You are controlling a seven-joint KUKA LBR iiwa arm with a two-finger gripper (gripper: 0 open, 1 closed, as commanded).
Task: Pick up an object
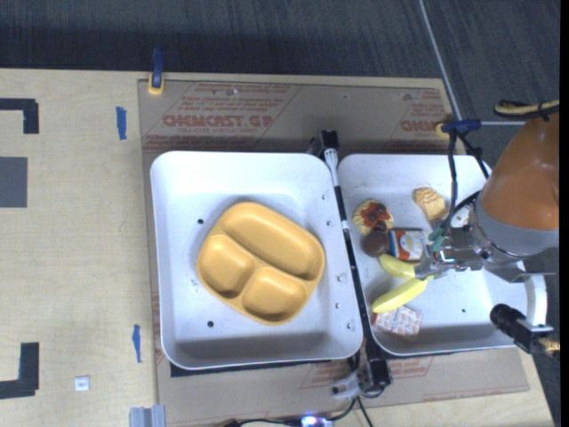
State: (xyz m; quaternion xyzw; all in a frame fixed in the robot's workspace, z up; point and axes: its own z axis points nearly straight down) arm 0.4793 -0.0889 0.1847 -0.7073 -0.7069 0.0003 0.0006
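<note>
Pale wooden bench (pixel 71 265), brown printed board (pixel 293 109) on it — two white bins (pixel 178 238) atop

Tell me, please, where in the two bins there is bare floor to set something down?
Left bin: bare strips between its walls and the yellow tray. Right bin: bare along its far wall. Crowded at its middle, where small items cluster beside the gripper.

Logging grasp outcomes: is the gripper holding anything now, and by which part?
Cannot be told. The gripper sits low in the right bin at the yellow banana, but no object shows between its fingers.

Tray (pixel 260 261) in left bin (pixel 178 238); food items (pixel 396 265) in right bin (pixel 462 327).
</note>
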